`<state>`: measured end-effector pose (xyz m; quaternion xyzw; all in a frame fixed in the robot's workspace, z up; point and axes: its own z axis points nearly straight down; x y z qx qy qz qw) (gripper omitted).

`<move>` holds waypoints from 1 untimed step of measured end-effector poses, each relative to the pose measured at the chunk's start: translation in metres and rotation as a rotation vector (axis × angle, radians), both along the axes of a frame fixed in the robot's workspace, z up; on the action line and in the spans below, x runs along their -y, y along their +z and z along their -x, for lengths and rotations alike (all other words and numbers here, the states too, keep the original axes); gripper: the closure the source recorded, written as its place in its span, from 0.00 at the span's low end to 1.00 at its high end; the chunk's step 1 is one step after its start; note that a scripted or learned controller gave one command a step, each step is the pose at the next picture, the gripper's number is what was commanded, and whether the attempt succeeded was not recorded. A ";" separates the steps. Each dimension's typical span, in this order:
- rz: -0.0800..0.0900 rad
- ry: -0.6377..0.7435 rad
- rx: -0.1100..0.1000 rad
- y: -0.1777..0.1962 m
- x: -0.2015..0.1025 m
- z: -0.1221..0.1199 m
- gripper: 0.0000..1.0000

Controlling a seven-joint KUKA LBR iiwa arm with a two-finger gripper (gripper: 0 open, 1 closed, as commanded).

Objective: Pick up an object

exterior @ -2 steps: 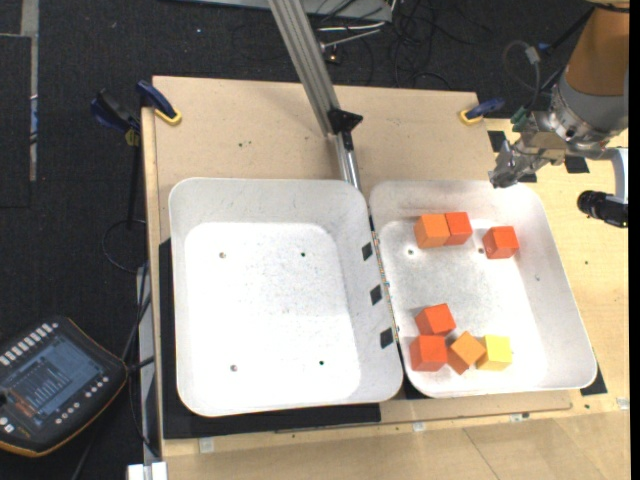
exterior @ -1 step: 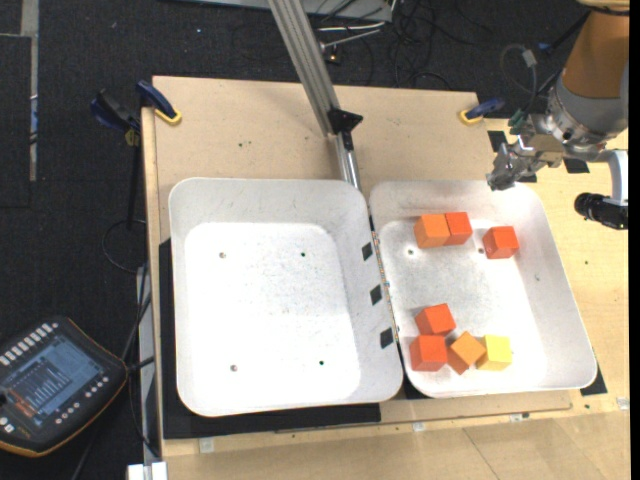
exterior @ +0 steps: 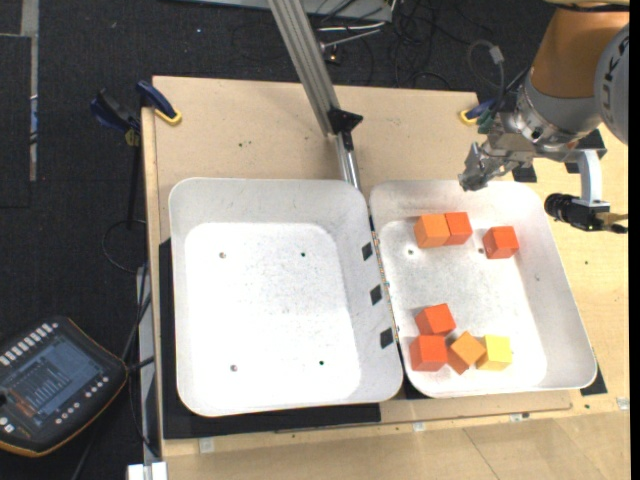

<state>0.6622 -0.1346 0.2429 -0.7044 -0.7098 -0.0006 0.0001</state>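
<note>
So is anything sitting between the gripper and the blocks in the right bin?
Nothing visible. The gripper hangs over the right bin's far rim, and the nearest blocks, the touching orange pair and the lone orange block, lie uncovered on the floor just below it.

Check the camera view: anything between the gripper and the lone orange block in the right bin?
Nothing. In the camera view, bare white bin floor separates the gripper from the lone orange block.
</note>
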 end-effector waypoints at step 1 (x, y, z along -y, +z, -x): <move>-0.001 0.000 -0.003 -0.012 -0.055 0.014 1.00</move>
